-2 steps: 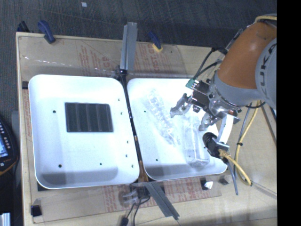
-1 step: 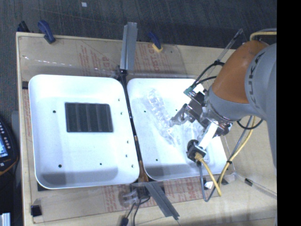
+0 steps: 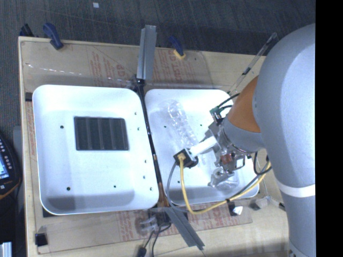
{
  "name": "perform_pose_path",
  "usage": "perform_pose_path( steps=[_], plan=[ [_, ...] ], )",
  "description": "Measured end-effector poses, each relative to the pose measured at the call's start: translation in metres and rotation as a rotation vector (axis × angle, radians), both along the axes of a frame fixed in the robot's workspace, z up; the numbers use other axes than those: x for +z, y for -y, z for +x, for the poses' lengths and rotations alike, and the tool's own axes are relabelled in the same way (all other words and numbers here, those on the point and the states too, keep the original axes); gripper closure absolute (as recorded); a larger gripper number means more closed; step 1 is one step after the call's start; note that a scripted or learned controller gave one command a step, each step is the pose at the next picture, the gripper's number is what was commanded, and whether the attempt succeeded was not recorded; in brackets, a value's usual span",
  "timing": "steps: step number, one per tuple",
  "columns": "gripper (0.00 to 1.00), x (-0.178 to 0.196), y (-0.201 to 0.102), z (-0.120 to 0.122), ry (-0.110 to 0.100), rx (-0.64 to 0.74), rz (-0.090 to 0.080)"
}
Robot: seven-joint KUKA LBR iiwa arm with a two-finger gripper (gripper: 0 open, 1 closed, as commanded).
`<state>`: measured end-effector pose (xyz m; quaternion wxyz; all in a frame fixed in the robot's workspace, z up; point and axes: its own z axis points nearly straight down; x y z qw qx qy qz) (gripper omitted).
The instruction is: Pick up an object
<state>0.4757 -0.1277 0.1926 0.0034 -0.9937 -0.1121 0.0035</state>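
1. Clear plastic, hard to read against the white floor: a transparent bottle (image 3: 181, 123) lies on its side in the right bin (image 3: 161, 103), slanting from the upper middle toward the centre.
2. Another clear item (image 3: 224, 179), small and glassy, sits near the bin's lower right, just under the gripper (image 3: 229, 162).
3. That gripper hangs low over the right bin's lower right part, and whether it is released or clenched cannot be told.
4. Above it rises the grey arm (image 3: 286, 111) with its orange band (image 3: 246, 108), entering from the right.
5. A yellow cable (image 3: 185, 189) loops from a black fitting (image 3: 183, 158) across the bin's lower edge.
6. Beside it, the left bin (image 3: 48, 98) holds a dark ribbed rectangular tray (image 3: 101, 133) lying flat near its middle.
7. Blue clamps (image 3: 52, 35) grip the bench's far edge.
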Motion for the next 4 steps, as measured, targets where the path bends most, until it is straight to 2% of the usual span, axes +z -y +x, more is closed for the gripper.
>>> perform_pose_path(
  steps=[1, 2, 3, 4],
  plan=[
    [0.00, 0.031, 0.083, 0.031, 0.006, -0.017, -0.003],
    [1.00, 0.039, 0.080, 0.032, 0.001, -0.003, 0.001],
    [1.00, 0.144, 0.024, 0.106, 0.007, 0.044, -0.003],
    [1.00, 0.141, 0.024, 0.134, 0.008, 0.516, -0.002]
  ],
)
